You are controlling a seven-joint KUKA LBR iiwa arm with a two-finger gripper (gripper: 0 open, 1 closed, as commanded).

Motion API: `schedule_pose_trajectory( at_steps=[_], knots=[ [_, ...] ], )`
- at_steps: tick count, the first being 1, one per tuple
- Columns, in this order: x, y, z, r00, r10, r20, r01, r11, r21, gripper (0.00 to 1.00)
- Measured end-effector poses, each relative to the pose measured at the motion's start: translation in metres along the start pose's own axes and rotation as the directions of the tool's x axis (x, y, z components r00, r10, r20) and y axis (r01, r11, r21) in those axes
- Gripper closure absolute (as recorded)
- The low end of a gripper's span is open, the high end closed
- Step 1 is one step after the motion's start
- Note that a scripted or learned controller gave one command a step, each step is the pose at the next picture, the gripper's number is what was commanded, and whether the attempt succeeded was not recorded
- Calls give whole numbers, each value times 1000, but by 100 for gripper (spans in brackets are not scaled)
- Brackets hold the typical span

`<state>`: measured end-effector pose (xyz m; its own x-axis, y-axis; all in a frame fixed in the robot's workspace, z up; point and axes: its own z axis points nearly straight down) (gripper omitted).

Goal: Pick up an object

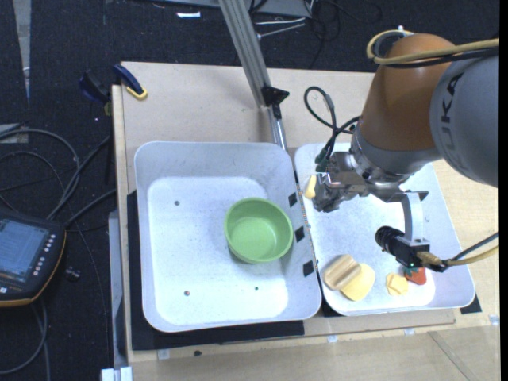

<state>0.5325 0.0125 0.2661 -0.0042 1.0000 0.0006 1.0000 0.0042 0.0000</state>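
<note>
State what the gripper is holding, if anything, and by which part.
It cannot be told: the gripper sits low over the right bin, beside a small yellow piece, its tip hidden.

Grey arm [444,109] reaching in from right, orange band above wrist, gripper [324,197] pointing down-left.

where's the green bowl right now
The green bowl sits in the left bin, toward its right side, close to the divide with the right bin.
</note>
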Motion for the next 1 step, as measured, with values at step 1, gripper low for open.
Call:
schedule_pose_trajectory(
  at_steps=[1],
  knots=[
    [59, -2, 3, 1000, -1, 0, 1, 1000, 1, 100]
  ],
)
